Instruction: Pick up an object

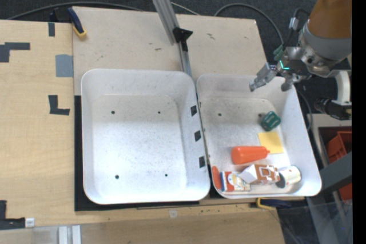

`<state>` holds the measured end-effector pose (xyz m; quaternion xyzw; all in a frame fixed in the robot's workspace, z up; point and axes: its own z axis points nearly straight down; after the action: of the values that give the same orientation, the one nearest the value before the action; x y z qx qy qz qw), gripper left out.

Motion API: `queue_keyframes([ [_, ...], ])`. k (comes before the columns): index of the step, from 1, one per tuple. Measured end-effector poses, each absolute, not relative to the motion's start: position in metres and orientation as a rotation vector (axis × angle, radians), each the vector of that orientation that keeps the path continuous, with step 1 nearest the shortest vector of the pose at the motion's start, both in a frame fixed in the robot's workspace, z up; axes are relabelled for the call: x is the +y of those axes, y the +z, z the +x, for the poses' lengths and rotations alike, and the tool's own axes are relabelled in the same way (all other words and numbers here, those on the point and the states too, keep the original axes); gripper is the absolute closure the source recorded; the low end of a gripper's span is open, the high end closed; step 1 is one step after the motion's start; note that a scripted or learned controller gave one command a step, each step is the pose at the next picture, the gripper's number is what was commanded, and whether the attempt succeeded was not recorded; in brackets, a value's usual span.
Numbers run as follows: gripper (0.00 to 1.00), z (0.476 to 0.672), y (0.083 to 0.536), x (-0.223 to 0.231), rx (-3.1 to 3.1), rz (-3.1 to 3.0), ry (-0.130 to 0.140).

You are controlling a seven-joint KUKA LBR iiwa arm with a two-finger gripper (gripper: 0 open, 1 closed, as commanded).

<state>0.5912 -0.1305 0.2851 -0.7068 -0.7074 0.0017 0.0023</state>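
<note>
**Open claw above the right bin's far corner**

The left bin [137, 134] sits just left of the right bin [300, 123], their rims touching. Inside the right bin, near its front wall, lie a carton [254, 175], an orange object [250, 154] just behind it, a yellow square [271, 142] and, farther back, a small green object [270, 120]. Over that bin's far right rim hangs the gripper [270, 81], fingers spread and holding nothing, well apart from those items.

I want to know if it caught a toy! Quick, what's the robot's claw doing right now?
Gripper: open, holding nothing, hovering above the far end of the right bin, away from the green object.
</note>
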Motion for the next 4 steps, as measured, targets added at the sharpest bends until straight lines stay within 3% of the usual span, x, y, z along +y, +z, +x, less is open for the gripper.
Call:
queue_keyframes([
  [1,0.00,0.592,0.288,-0.130,-2.224,-2.218,0.002],
  [3,0.00,0.591,0.194,-0.121,-2.220,-2.216,0.007],
  [4,0.00,0.600,0.141,-0.120,-2.220,-2.216,0.007],
])
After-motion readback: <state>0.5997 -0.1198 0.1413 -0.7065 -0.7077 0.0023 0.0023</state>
